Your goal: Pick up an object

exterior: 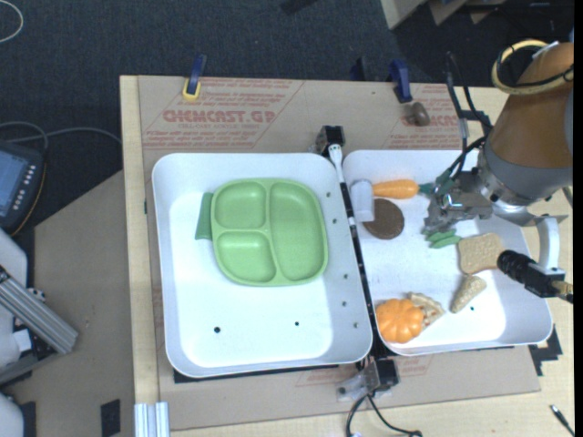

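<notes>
- Two white bins; the right bin (pixel 519 330) holds a small green object (pixel 444 238) at its two o'clock.
- Gripper (pixel 445 215) sits directly over it; grasp impossible to judge.

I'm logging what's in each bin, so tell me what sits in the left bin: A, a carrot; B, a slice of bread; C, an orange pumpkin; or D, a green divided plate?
D: the green divided plate lies in the left bin, while the pumpkin, carrot and bread slice all lie in the right bin.
</notes>
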`<action>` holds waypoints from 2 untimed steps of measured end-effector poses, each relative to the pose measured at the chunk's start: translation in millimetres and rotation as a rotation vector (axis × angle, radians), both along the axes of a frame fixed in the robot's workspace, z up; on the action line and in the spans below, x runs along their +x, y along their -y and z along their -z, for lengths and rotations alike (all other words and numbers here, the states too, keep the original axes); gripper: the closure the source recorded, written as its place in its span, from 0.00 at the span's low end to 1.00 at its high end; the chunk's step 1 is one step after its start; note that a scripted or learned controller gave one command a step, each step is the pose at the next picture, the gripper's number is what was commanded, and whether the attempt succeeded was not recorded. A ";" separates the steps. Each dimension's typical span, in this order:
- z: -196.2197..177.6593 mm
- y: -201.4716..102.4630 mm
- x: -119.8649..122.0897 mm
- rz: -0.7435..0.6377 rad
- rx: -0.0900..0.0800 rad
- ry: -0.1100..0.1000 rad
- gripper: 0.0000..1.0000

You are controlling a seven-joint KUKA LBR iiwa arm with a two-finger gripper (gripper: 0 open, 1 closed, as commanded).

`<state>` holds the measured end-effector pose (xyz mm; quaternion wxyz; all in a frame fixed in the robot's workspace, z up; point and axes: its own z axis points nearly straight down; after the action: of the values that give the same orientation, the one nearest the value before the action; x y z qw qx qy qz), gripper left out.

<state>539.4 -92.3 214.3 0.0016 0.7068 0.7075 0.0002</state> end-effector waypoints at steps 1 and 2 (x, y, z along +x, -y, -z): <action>-18.4 5.3 -6.0 0.001 0.001 0.001 1.00; -3.9 2.8 5.8 0.000 0.000 -0.001 1.00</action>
<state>545.2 -95.2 218.2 0.0013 0.7068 0.7074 0.0000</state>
